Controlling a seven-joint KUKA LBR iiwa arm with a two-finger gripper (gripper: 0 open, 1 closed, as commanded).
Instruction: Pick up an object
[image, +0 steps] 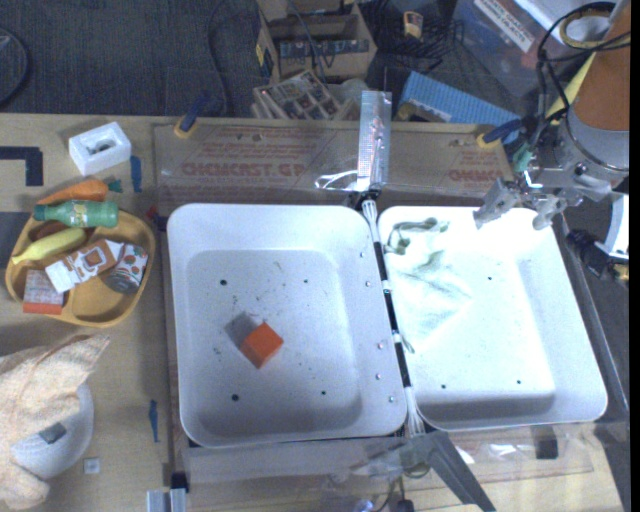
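An orange cube (263, 343) lies in the left bin (200, 240), a little left of its middle, with a dark shadow beside it. A pale cloth with green marks (424, 268) lies crumpled in the right bin (560, 330), in its back left part. My gripper (518, 210) hangs over the back edge of the right bin, right of the cloth and well away from the cube. Its two fingers (491, 207) stand apart, open, with nothing between them.
A yellow bowl (110, 312) of toy food and packets sits left of the bins, with a beige cloth (50, 385) below it. A white box (100, 147) lies at the back left. A clear panel (260, 160) stands behind the bins, with cables beyond.
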